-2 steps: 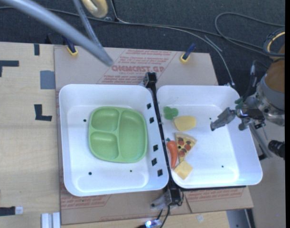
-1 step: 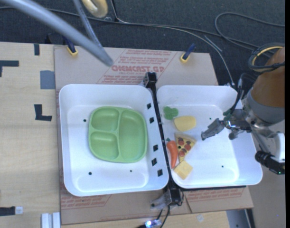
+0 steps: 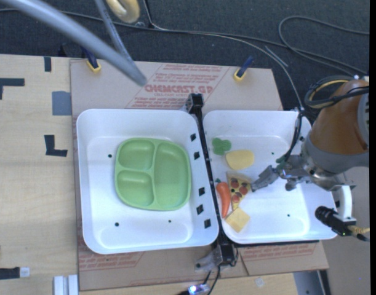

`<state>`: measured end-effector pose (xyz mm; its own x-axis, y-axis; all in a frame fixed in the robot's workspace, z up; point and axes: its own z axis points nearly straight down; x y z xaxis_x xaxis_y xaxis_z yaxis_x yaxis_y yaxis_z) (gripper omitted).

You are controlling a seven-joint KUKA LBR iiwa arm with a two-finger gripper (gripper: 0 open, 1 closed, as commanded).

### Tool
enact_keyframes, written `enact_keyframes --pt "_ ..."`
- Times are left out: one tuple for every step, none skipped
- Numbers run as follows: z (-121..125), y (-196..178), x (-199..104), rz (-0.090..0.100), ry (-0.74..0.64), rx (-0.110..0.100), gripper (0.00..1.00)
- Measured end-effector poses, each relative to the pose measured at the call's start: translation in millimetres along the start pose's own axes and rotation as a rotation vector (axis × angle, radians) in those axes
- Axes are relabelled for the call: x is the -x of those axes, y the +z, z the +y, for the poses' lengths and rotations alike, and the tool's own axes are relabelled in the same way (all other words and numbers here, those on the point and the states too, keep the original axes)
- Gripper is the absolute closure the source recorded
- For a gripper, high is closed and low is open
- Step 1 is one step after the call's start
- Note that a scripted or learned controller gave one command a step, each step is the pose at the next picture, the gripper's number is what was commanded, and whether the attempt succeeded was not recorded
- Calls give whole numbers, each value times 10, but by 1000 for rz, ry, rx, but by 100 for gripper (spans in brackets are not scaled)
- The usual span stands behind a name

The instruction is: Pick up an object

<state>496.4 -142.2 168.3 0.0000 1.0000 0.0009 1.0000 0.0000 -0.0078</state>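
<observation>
Pizza slice (image 3: 238, 187) lies in the right bin (image 3: 280, 229), packed against a carrot (image 3: 223, 198), a cheese wedge (image 3: 238, 220), a yellow piece (image 3: 239, 160) and a green piece (image 3: 221, 145) by the divider. The gripper (image 3: 261, 180) hangs low just beside the slice, likely lining up a grab; how wide the jaws stand I cannot tell. A green tray (image 3: 154, 173) sits alone in the left bin (image 3: 95, 165).

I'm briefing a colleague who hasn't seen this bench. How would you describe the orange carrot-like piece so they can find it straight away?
Look at the right white bin, along its left wall beside the divider. There a small cluster of toy foods lies, and the carrot is the long narrow orange-red piece nearest that wall. It lies left of the pizza slice and above the pale yellow cheese wedge, the only slender one.
</observation>
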Motion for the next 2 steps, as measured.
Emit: enact_keyframes --pt "-40 443 18 0 0 1 0" --pt "-27 320 6 1 -2 4 100"
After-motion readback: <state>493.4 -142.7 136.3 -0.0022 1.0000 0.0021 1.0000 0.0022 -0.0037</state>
